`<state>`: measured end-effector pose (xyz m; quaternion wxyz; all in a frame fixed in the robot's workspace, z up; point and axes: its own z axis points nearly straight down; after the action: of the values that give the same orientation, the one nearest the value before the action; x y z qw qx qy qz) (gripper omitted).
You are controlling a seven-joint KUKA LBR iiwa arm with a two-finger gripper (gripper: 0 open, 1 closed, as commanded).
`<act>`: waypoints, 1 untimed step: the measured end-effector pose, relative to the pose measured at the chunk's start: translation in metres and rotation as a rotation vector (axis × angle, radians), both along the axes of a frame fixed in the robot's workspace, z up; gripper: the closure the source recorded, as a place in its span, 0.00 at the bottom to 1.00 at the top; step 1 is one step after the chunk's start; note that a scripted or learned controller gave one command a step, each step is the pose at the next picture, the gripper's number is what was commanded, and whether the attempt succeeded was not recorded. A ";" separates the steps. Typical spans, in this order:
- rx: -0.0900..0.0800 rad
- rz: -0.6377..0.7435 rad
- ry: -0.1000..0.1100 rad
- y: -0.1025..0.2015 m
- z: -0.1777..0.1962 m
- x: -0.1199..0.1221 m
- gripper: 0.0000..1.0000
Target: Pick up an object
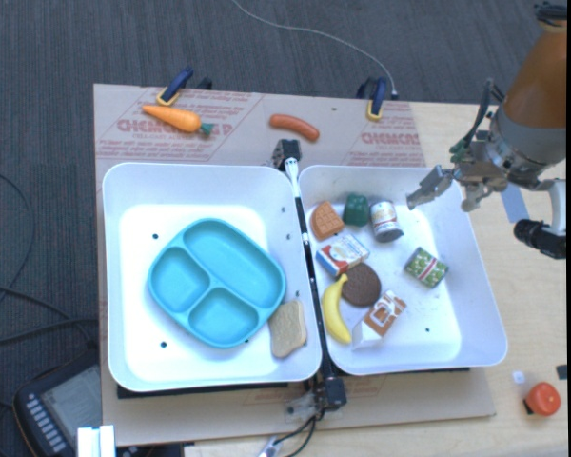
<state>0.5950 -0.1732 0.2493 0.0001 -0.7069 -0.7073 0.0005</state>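
A: Pincer [449,187] first: where is it, and is it clenched?

B: It hangs over the upper right rim of the right bin [481,298], on the grey arm [542,74] with the orange band. One finger [426,188] juts left over the bin; whether it is released or clenched, I cannot tell. Nothing sits between its fingers.

A: Take the rest from biggest down.

B: Both bins rest on a cardboard sheet [238,131] on the worktop [538,341]. The left bin [133,188] carries a blue divided plate [216,282], with a slice of bread [287,328] touching its lower right edge.

A: And the things it could pick?

B: All in the right bin. A banana [335,310] lies near the left wall; just beside it is a brown round cookie [361,285], and below that a small carton [383,314]. A red-and-white packet [343,254] sits above the banana, a toast-coloured piece [326,220] above that. A dark green item [357,208] and a tin can [385,222] lie nearest the pincer; a green-labelled can [425,268] lies tilted toward the right side.

A: Outside the bins?

B: A carrot [174,118] and a sausage [294,127] on the cardboard, and an orange object [542,400] at the worktop's lower right.
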 end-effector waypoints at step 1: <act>-0.001 0.001 -0.006 0.034 -0.152 -0.002 0.00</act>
<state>0.5934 -0.1393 0.0973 -0.0021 -0.7066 -0.7076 -0.0012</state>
